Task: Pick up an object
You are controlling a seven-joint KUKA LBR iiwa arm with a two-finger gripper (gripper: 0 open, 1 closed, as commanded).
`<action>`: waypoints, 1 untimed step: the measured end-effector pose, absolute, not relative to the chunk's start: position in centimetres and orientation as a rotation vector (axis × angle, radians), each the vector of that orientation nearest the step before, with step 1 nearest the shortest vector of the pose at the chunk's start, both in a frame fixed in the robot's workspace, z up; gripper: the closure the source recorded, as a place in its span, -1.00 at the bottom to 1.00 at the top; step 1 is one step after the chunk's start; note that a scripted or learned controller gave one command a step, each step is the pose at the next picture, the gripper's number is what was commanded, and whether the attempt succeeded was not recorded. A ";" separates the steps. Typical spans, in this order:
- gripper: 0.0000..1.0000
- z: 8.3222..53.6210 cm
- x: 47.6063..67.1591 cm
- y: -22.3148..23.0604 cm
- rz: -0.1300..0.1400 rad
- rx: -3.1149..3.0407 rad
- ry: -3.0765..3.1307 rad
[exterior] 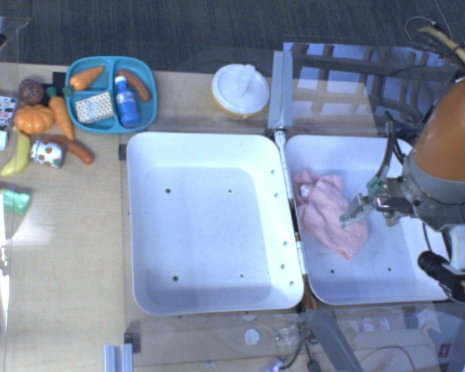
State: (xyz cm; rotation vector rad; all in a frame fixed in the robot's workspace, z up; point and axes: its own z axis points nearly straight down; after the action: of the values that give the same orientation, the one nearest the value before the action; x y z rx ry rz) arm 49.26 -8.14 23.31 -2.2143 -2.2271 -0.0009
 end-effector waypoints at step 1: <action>-1.00 13.1 51.2 -11.9 0.000 -2.097 -2.338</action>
State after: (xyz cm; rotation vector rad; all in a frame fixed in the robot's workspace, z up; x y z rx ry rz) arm 51.25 -11.93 13.07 -2.0972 -2.3377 0.0002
